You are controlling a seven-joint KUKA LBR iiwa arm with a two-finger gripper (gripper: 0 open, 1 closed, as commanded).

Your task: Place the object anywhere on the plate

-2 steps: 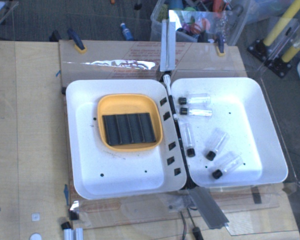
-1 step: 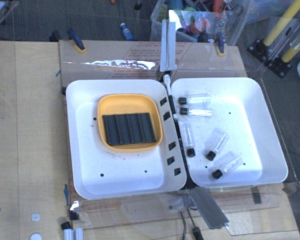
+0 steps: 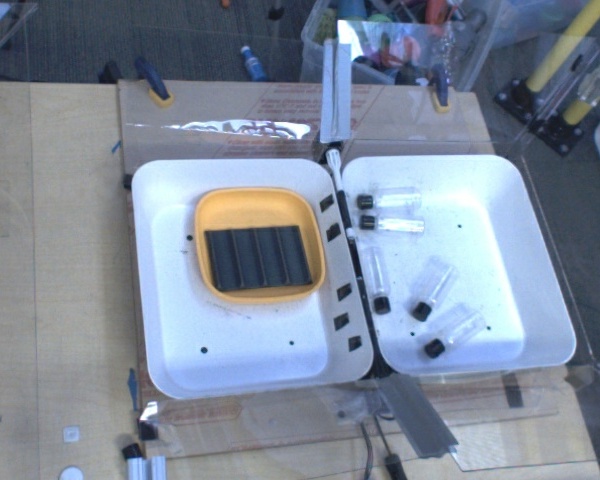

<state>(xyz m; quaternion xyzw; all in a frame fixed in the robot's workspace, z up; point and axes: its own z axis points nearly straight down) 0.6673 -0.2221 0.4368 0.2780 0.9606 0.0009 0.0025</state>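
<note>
On my screen I see the yellow plate (image 3: 260,240) in the left bin (image 3: 170,348), and a dark ribbed insert (image 3: 257,258) lies on it. In the right bin (image 3: 520,308) there are five clear vials with black caps. Two vials (image 3: 390,213) lie side by side near the divider, one (image 3: 376,284) lies just beside the divider, and two more (image 3: 442,308) rest nearer the front. All are well apart from the plate. About the hand, I cannot tell its state.

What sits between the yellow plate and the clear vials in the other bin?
In the camera view, the two bins' adjoining rims with a row of small black tabs lie between the yellow plate and the clear vials.
</note>
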